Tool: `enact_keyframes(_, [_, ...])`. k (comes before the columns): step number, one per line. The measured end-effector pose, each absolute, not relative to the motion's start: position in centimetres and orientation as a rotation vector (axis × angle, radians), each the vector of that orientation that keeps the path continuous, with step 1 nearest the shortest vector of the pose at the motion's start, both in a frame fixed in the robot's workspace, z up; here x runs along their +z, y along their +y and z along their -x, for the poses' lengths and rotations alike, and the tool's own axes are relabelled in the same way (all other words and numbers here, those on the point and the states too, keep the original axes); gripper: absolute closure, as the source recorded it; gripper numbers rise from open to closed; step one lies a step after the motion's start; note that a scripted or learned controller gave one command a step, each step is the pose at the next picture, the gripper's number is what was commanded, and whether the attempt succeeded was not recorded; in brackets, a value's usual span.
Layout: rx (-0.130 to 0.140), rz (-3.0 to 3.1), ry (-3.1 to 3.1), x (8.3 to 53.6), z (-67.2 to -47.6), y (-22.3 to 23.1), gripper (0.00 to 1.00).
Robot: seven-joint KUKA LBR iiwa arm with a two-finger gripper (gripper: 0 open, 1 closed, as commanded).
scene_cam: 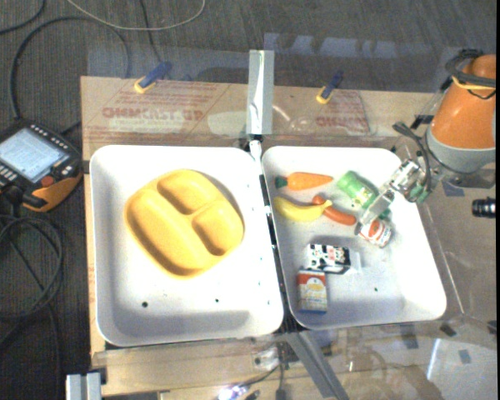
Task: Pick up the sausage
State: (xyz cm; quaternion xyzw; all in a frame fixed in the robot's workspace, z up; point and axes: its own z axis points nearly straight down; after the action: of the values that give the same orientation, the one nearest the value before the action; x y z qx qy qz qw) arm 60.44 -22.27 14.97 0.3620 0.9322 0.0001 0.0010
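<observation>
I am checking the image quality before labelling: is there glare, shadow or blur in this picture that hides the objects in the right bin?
Camera view: lighting is even, with soft shadows. The gripper and the red-and-white can beneath it look slightly blurred. Glare sits on the clear sheet behind the bins. The sausage, banana and carrot stay readable; the small cartons' print does not.

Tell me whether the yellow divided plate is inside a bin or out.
Inside: the yellow plate lies within the left bin, its white floor showing all around.
</observation>
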Motion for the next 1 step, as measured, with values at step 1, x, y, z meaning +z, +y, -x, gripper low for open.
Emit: enact_keyframes(1, [0.005,-1.122,2.93,15.0,-65.94,-20.57,0.0])
